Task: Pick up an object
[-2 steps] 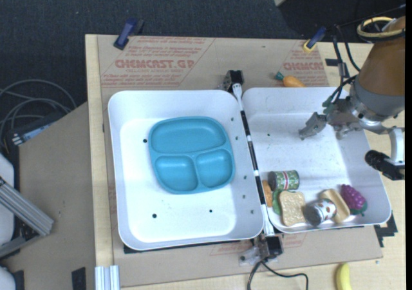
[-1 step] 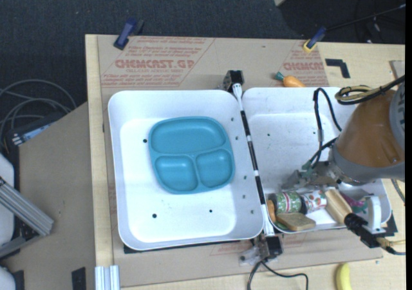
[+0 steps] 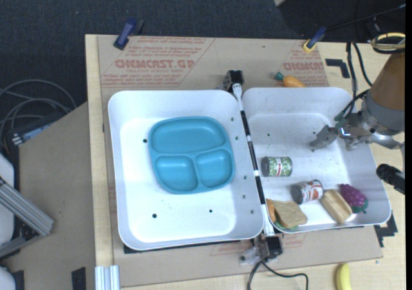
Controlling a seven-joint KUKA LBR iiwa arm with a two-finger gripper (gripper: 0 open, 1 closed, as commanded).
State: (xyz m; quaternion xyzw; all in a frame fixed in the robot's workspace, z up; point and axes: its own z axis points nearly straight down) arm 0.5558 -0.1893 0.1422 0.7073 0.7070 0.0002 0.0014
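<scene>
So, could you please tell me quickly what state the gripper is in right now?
Gripper: it hangs over the right white plastic bin with nothing visibly held; open or shut cannot be told from this view.

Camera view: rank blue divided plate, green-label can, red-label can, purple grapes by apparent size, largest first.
1. blue divided plate, by far the largest.
2. green-label can and red-label can: these look about alike, both lying on their sides, so no ranking between them.
3. purple grapes, slightly smaller, though close to the cans.
</scene>
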